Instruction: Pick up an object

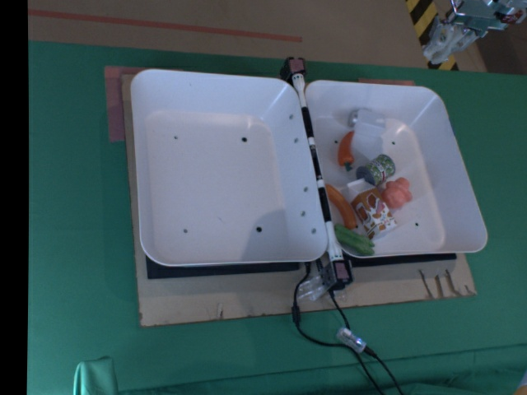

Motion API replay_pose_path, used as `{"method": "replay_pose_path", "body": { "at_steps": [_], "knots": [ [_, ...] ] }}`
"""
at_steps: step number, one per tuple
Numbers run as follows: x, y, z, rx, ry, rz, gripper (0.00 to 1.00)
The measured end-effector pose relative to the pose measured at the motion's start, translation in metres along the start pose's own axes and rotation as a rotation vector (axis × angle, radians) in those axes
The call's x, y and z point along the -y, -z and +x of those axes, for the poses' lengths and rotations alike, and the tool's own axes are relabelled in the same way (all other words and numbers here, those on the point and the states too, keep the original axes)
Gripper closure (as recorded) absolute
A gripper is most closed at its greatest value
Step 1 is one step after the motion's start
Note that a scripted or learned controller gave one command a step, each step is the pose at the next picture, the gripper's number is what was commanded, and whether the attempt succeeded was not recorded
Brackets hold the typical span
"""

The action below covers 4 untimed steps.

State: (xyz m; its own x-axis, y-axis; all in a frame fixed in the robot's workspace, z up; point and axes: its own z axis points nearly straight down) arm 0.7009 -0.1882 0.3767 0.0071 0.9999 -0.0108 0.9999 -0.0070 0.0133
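Gripper [463, 25] sits at the top right corner of the camera view, above the brown floor beyond the green bench cover [74, 179], next to a strip of yellow-and-black hazard tape [418, 0]. Pale metal body, partly cut off by the frame edge. Cannot tell whether it is released or clenched; nothing visible in it. It is well apart from both bins, up and to the right of the right bin's far corner.

Right bin [461, 196] holds all the objects, clustered toward its left and centre, down and to the left of the gripper:
- one clear or white plastic piece [368, 126] nearest the gripper, at the far side
- one small orange-red pepper-like item [347, 149]
- one small patterned can [380, 169], lying on its side
- one pink-orange toy [398, 192]
- one orange-and-white patterned box [375, 211]
- one carrot [341, 206] along the left wall
- one green pod [355, 241] at the near left corner

Left bin [165, 97]: white floor with a few dark dots.

Two bins, touching along a black-and-white bar [309, 142]. Both rest on cardboard [214, 307]. One cable [329, 332] trails off the near edge.
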Motion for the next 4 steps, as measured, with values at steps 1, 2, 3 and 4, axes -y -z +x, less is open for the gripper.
{"method": "replay_pose_path", "body": {
  "at_steps": [1,2,3,4],
  "knots": [
    [0.000,0.008,0.000,0.000,0.000,0.001,1.00],
    [0.000,0.012,0.000,0.000,0.000,0.002,1.00],
    [0.000,0.014,0.000,-0.001,0.000,0.003,1.00],
    [-0.001,0.036,0.000,-0.001,0.000,0.000,1.00]
  ]
}}
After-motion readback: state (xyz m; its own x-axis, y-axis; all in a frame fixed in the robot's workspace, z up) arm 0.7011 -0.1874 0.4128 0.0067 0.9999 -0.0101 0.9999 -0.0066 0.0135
